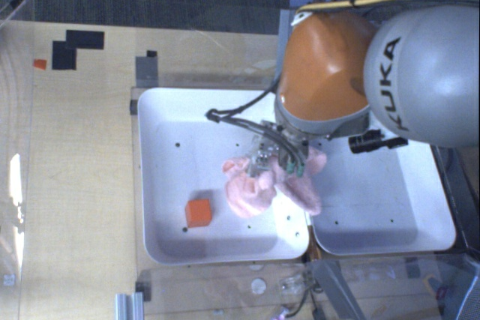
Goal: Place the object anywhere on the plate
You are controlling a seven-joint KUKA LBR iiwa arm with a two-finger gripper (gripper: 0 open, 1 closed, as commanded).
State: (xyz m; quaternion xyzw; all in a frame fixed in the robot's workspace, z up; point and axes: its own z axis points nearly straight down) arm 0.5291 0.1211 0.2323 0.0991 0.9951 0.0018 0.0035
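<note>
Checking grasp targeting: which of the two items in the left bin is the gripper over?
The pink crumpled cloth by the bin's right side; the gripper is right above it. The orange block sits apart, near the front left.

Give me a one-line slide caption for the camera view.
KUKA arm's gripper down over a pink crumpled object in the left bin; an orange block sits nearby.

Robotics lab, KUKA arm (390, 79) over 2 white bins (172, 161), pale wooden bench (75, 176) around them, black markers (71, 47) left of the bins
</note>
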